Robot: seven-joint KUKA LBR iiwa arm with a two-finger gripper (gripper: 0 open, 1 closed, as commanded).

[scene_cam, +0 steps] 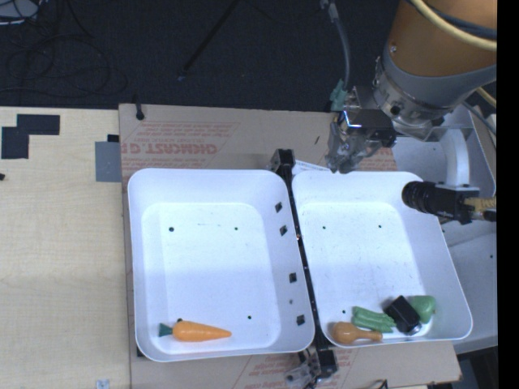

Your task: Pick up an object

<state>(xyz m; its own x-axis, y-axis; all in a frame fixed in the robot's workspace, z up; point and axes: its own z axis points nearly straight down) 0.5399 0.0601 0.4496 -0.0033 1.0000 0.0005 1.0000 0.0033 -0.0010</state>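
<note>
- The end effector (347, 159) hangs above the far rim of the right bin (381, 241), near the divider between the two bins. Whether it is released or clenched, I cannot tell; nothing shows in its grasp.
- Candidates for the pick lie at the near edges of the bins. The carrot (197, 331) lies alone on its side in the near corner of the left bin (203, 241), well apart from everything else.
- In the right bin's near corner sits a tight cluster: a tan pear-shaped piece (355, 334), a green pod (373, 319), a black block (403, 313) and a green lump (422, 305), touching or overlapping.
- Judgement: the step in hand is choosing a target and travelling to it; nothing is lifted yet.
- The carrot looks the cleaner choice: no neighbours to jostle. Closing across its thick orange body, not the taper, should hold better.
- It lies close to the near wall, so a straight-down descent with the closing axis square to the carrot's length would keep clear of the rim.
- For the cluster, the black block on top is the likeliest grab, though neighbours may shift.
</note>
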